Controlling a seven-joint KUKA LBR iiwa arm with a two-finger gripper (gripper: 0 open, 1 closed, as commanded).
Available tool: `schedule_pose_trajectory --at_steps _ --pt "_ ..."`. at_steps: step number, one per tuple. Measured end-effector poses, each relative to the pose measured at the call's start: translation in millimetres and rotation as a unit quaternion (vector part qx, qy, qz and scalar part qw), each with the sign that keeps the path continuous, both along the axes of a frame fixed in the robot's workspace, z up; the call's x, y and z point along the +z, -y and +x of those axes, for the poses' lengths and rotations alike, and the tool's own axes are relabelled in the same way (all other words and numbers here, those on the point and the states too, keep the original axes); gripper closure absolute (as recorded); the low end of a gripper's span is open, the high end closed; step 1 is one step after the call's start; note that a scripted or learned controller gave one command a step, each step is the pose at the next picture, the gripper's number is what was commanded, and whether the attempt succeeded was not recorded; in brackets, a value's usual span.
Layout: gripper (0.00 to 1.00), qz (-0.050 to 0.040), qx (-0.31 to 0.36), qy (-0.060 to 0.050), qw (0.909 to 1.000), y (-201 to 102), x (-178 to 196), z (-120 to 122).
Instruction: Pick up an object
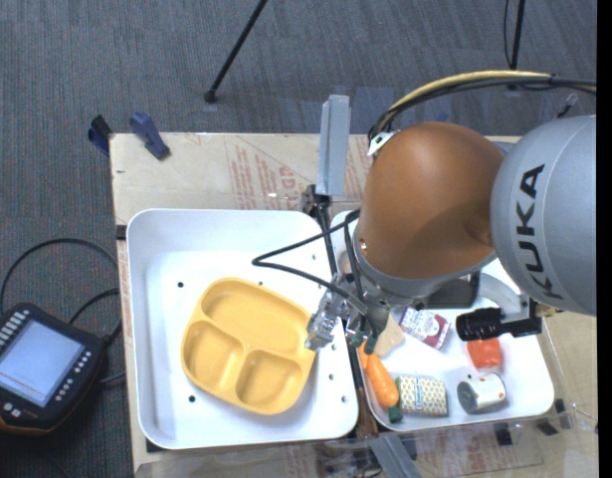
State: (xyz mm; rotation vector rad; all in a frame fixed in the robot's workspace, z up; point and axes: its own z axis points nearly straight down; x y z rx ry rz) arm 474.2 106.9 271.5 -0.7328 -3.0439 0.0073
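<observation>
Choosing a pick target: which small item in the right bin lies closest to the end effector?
The orange carrot, just below the end effector; the others lie farther right.

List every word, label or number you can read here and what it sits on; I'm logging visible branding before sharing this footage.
"KUKA": in black capitals, running down the grey arm at the right.
Red print on the cardboard sheet behind the bins: too faint to read.
Small red-and-white packet in the right bin: printing too small to read.
Screen of the handheld pendant on the floor at left: nothing legible.
</observation>
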Motion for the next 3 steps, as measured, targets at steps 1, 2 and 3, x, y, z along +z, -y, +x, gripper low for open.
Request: schedule_pose_trajectory --at_steps 1,2,3 --pt "1.00 0.0007 -0.126 0.008 0.9920 71.0 167.2 3.2" --pt "1.00 0.0011 -0.017 0.006 0.9998 45.9 165.3 2.8" --pt "1.00 0.0004 0.016 0.000 0.9999 33.1 55.7 1.2"
